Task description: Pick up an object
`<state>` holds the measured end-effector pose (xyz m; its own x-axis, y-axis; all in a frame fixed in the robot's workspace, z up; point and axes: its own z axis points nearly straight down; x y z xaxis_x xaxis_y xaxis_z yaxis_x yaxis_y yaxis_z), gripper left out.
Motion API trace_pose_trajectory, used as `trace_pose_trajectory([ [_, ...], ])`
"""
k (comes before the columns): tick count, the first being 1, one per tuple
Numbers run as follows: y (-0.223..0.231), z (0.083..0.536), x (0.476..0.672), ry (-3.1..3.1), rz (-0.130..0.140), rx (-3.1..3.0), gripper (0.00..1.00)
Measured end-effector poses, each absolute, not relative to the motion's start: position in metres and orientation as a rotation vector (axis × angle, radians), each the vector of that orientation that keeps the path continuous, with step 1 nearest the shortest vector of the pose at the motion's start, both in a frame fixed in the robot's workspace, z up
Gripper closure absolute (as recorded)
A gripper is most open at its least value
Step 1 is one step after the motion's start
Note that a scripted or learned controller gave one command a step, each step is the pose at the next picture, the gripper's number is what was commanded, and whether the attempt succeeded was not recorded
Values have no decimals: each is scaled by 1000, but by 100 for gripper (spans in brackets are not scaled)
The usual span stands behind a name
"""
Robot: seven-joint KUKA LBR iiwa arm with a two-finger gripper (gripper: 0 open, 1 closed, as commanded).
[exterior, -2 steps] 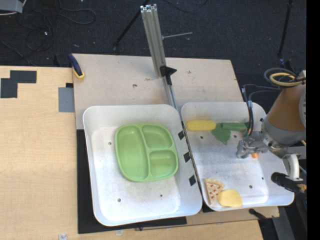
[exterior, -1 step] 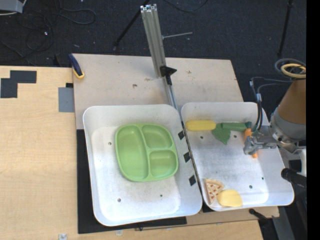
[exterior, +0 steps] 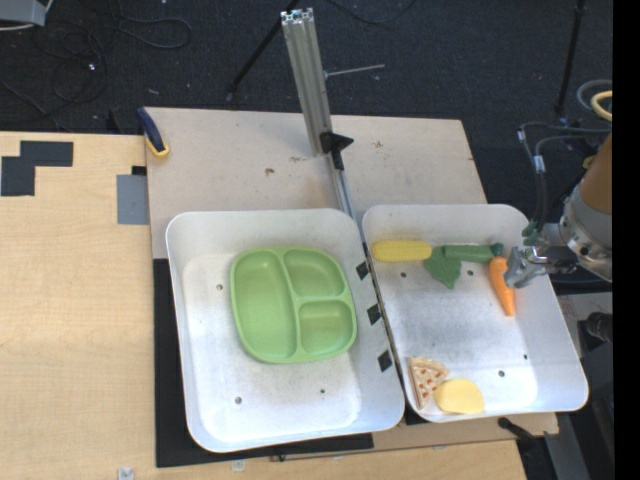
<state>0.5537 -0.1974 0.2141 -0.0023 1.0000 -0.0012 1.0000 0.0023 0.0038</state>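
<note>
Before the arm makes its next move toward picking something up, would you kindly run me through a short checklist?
1. Pincer over the right bin: ok.
2. Object close by: ok, carrot lies just beside it.
3. Carrot between the fingers: cannot tell.
4. Carrot free of neighbours: ok, green piece lies just apart.
5. Other targets reachable: ok, corn, pizza slice, yellow piece.
6. Green plate out of the way: ok, in the left bin.
</note>
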Motion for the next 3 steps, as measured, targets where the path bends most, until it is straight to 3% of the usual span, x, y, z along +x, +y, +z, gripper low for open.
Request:
trace_pose_trajectory([
  [1, -198, 234, 554, 2223, 1, 2218, 100],
  [3, -90, 250, 561, 2230, 1, 2217, 100],
])
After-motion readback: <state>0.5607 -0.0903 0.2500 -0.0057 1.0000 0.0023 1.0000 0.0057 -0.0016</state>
